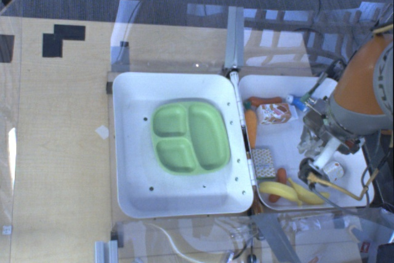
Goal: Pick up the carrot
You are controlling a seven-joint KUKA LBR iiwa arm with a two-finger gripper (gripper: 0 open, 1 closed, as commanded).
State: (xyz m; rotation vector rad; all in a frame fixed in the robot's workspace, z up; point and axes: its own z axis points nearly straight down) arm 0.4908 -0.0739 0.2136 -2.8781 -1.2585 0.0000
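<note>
The carrot [250, 127] lies in the right bin [288, 146], tight along that bin's left wall, with its length running from the upper to the lower part of the frame. Just above its upper end an orange-red, sausage-shaped item [266, 100] lies crosswise near the bin's top edge. A small red-and-white packet [274, 113] sits just to the carrot's right, below that item. A blue-and-white object [296, 100], too small to name, rests further right near the top wall. Below the carrot's lower end is a grey checkered pad [263, 162]. Past it, a small red-orange piece [281, 174] sits just above a pair of yellow bananas [289, 192] that lie along the bin's bottom edge. The gripper [313, 141] hangs over the right half of the same bin, well apart from the carrot and with the packet between them. Whether it is parted or closed cannot be told from this angle, and nothing can be seen held in it. The arm's orange band [369, 80] fills the frame's right edge above it. The left bin [129, 151] holds a green divided plate [189, 137] at its centre. Both bins stand on a pale wooden bench [55, 163], which carries black block marks [61, 39] at the upper left of the frame.
</note>
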